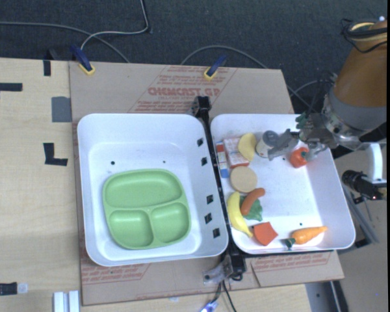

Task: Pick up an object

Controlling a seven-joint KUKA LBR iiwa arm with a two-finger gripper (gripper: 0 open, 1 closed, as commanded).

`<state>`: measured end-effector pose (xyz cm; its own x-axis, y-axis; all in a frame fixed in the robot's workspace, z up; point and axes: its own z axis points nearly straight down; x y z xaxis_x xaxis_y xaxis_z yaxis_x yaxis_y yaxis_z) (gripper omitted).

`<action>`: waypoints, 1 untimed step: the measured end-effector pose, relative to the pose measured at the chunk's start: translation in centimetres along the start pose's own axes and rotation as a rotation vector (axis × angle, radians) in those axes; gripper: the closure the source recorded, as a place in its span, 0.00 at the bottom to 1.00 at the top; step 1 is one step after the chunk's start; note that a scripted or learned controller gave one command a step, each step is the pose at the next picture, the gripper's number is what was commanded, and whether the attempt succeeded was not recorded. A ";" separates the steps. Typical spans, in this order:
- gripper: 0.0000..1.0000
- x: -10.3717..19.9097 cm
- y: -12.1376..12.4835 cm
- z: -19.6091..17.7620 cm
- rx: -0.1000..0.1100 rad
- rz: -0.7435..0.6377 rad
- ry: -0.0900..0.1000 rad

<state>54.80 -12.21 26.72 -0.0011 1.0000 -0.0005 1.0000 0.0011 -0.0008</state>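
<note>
Right bin (325,197): toys crowd its 9 o'clock side; floor open from centre toward 3. Left bin (91,174): green tray (146,208) fills 6 o'clock half.

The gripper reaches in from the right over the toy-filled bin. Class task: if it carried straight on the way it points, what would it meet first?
Probably the yellow lemon-like toy, just left of the gripper; the small packet lies beyond. Height is unclear from above, so it might pass over.

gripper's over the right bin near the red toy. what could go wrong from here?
1. The gripper sits between the small red toy and the lemon; closing may nudge either instead of catching one.
2. The banana, carrot and round cracker lie packed together near the right bin's left wall, so a grasp there may catch two.
</note>
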 end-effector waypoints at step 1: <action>0.00 1.4 6.1 11.4 0.003 0.000 0.001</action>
<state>60.88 -10.78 15.33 -0.0015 1.0000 0.0003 1.0000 0.0015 -0.0040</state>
